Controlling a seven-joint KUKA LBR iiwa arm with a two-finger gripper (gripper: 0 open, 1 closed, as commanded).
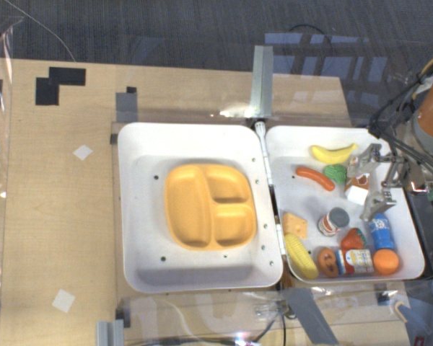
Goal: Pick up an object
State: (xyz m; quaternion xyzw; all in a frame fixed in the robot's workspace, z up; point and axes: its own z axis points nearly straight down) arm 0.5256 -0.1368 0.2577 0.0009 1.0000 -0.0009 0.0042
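The gripper (pixel 366 181) hangs spread apart, holding nothing, over a small white block (pixel 356 193) near the right bin's (pixel 417 265) right edge. Crowding is the risk: the fingers could catch the green toy (pixel 335 173) or the blue bottle (pixel 380 231) instead.

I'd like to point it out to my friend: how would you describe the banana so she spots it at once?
Look at the right bin, the one crowded with toy food. The banana lies near its far edge, just above the red sausage and left of the gripper. It is smooth, curved and plain yellow, unlike the bumpy corn at the near edge.
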